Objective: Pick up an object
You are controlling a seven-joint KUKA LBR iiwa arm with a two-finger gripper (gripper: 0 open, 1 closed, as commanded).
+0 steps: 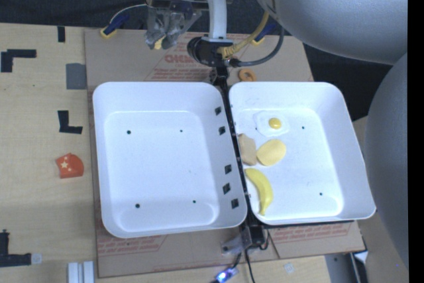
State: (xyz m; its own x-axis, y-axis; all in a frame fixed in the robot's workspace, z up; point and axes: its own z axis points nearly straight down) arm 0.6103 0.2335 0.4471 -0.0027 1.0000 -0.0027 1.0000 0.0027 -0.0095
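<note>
You see the gripper (161,33) above the bins' far edge; I cannot tell its state; banana (260,188) lies in the right bin (331,142)

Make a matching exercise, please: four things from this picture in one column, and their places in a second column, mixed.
Things:
1. banana
2. fried egg
3. red piece
4. pincer

Places:
A. on the bench, left of both bins
B. above the bins' far edge
C. right bin, near end
D. right bin, far end

Pairs: 1-C, 2-D, 3-A, 4-B
</note>
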